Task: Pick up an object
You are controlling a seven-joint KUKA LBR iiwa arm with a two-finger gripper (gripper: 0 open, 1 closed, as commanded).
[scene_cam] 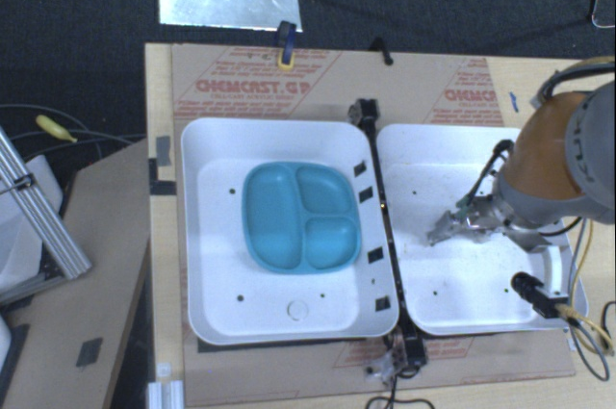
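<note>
since the blue divided plate [300, 217] lies flat in the left bin [207, 157], your gripper [445, 229], low over the right bin [433, 147], has its fingers apart and bare.

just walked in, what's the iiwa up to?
The arm reaches in from the right, and its gripper is low over the right bin. Nothing shows between the jaws. The only loose thing in the bins is a blue divided plate, lying flat in the left bin, well apart from the gripper. No pick has been made so far.
</note>
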